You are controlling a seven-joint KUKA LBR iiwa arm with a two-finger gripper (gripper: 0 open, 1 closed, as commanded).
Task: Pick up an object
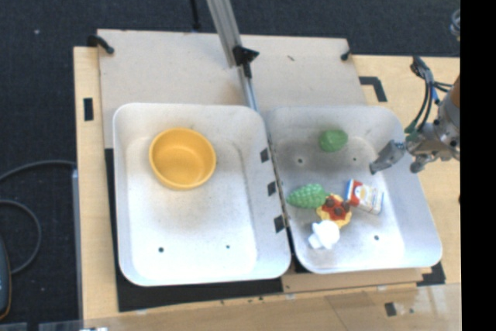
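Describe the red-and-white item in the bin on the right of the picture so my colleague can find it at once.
Start at the bin on the picture's right, below the gripper. The small red-and-white packet lies near the bin's middle, at the right end of the cluster. Its neighbours are green, yellow or plain white; it alone is boxy with red print.

Even, soft light; slight blur
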